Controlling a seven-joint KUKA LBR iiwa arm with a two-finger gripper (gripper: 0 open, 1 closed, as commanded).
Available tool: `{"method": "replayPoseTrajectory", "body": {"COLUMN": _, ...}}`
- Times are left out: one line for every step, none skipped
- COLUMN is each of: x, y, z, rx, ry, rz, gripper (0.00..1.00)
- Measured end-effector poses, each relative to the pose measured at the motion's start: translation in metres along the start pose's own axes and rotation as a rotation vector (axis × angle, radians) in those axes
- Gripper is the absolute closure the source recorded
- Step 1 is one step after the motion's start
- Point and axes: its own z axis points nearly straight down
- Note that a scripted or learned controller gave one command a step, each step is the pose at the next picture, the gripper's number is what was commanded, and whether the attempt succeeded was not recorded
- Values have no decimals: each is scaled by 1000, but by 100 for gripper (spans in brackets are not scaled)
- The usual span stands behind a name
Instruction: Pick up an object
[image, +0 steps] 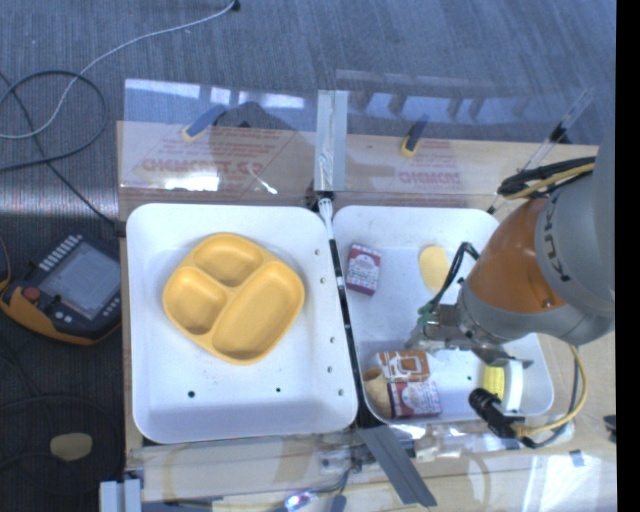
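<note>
Arm: grey KUKA arm (585, 250) enters from the right edge of the camera view, its bulky upper link filling that side.
Band: orange band (512, 262) wraps the arm just above the wrist, facing the camera.
Wrist: grey wrist section (500, 322) bends downward below the band.
Cabling: black cable (452, 272) loops along the wrist's left side.
Claw: claw (438, 328) points down and left, low, its tips hidden by the wrist body.

A yellow tray (233, 296) lies in the left bin (160, 400). In the right bin (400, 225) sit a red box (362, 269) at far left, a brown packet (405, 382) near, and a yellow piece (433, 264) beside the arm (530, 270).
</note>
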Motion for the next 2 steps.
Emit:
{"method": "replayPoseTrajectory", "body": {"x": 0, "y": -1, "z": 1, "rx": 1, "ry": 0, "rz": 0, "gripper": 0}}
{"method": "replayPoseTrajectory", "body": {"x": 9, "y": -3, "z": 8, "rx": -3, "ry": -13, "rz": -51, "gripper": 0}}
